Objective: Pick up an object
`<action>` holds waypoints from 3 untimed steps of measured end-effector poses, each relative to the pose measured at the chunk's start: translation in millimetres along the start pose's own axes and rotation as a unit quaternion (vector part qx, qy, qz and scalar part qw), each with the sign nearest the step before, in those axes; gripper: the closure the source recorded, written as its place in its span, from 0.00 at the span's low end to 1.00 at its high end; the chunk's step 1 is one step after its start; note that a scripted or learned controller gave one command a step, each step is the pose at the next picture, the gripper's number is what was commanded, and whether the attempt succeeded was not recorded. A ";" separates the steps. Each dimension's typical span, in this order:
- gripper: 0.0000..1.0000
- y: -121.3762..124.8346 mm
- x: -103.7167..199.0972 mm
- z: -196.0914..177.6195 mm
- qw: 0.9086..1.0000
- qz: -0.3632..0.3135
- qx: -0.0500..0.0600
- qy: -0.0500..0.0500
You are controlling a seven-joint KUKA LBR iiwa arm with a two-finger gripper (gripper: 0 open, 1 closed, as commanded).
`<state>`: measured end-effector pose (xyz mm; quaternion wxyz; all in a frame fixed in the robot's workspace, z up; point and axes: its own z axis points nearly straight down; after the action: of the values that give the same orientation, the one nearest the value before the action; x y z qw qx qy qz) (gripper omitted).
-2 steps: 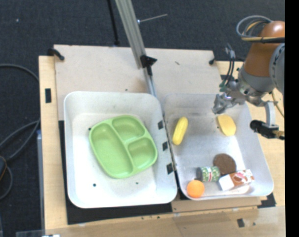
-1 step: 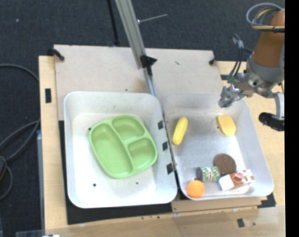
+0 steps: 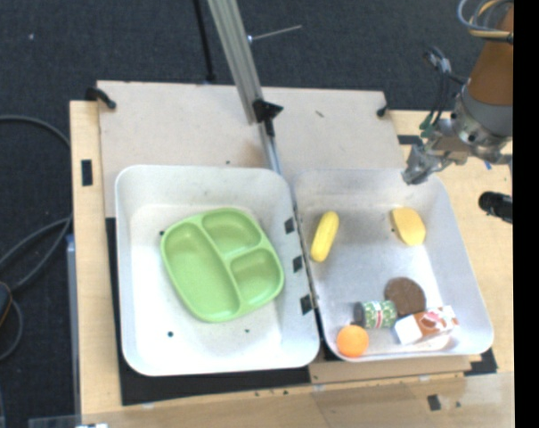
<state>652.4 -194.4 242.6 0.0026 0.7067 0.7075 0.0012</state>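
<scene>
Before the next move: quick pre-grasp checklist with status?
1. Gripper carrying nothing: ok, nothing hangs under it.
2. Gripper position: ok, it sits at the far right corner of the right bin, above the rim.
3. Finger opening: cannot tell at this size.
4. Nearest target free-standing: ok, the yellow block lies apart from other items.
5. Banana reachable: ok, alone near the left wall of that bin.
6. Front cluster spacing: not ok, the brown disc, small can, carton and orange sit crowded together.
</scene>
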 end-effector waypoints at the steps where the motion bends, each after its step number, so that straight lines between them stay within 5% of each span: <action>1: 1.00 7.4 53.9 9.4 1.000 -0.002 0.002 0.001; 3: 1.00 22.5 167.7 10.8 1.000 -0.003 0.001 0.002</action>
<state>674.7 -26.7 231.5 0.0006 0.7043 0.7099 0.0013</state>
